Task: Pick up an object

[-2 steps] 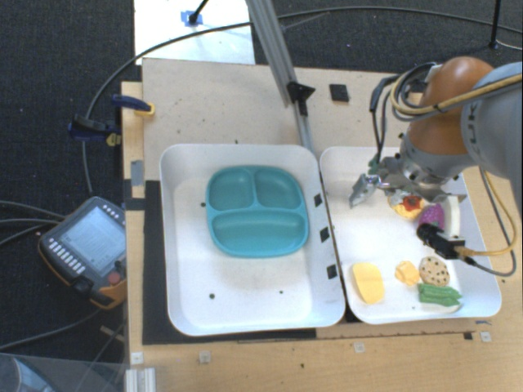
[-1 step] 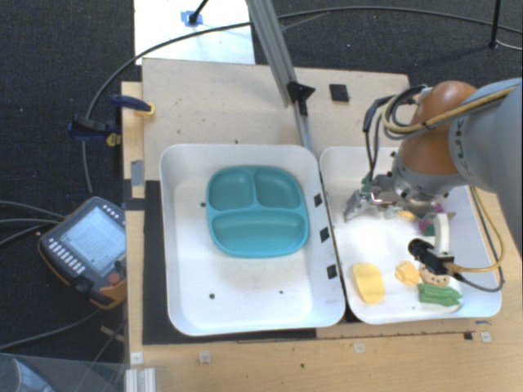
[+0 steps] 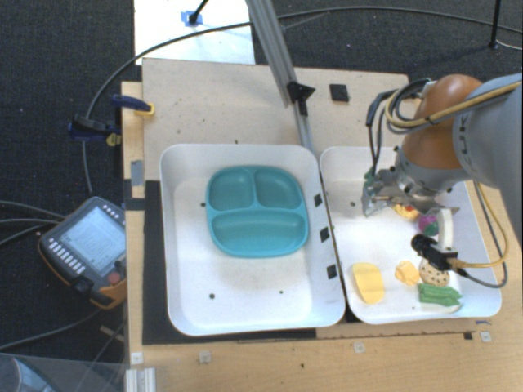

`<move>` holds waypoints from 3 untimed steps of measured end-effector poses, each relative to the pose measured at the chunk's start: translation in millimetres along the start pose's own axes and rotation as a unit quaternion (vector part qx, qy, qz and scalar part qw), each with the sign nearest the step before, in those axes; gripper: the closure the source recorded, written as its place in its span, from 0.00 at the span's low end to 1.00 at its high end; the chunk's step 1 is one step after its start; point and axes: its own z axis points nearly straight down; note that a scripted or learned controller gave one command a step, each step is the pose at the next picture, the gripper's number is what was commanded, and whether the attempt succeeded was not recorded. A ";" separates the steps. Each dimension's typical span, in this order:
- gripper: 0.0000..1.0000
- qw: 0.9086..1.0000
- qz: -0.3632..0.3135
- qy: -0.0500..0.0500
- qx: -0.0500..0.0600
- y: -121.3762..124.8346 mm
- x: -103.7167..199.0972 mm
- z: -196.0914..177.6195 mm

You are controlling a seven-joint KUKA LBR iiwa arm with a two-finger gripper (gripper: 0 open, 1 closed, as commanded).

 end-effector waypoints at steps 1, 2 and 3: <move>1.00 1.000 -0.001 0.000 -0.001 -0.2 4.2 -44.4; 1.00 1.000 -0.001 0.000 -0.001 1.4 4.1 -86.6; 1.00 1.000 -0.004 0.001 0.001 -10.3 57.5 -100.9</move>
